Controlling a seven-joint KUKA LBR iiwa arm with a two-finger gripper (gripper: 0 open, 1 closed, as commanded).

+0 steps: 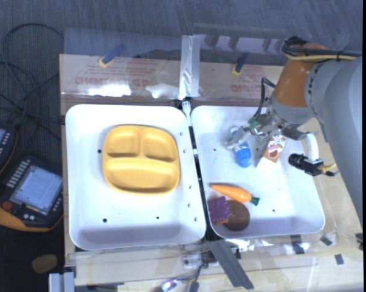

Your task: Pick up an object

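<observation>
Because the task named no particular thing, the likeliest target was the blue object (244, 156) lying in the upper middle of the right bin (304, 215), since the tool (254, 134) hung directly over it, low and near touching. Whether the tool was spread or pressed together could not be told, as its metal parts blurred into the clutter beneath, and nothing could be seen caught in it. Just beside the blue object, to the right, lay a small white and orange carton (274, 149), close enough that a descent on one risked nudging the other. Well apart, toward the bin's near edge, an orange carrot (231, 192) rested above a purple bunch of grapes (218, 209) that touched a brown round thing (236, 215); these huddled in the corner, probably harder to reach. The arm (295, 84) came in from the right, its orange band above the wrist. The left bin (79, 224) held a yellow divided plate (140, 159), centred and flat. Both bins sat side by side on the counter (79, 72).
</observation>
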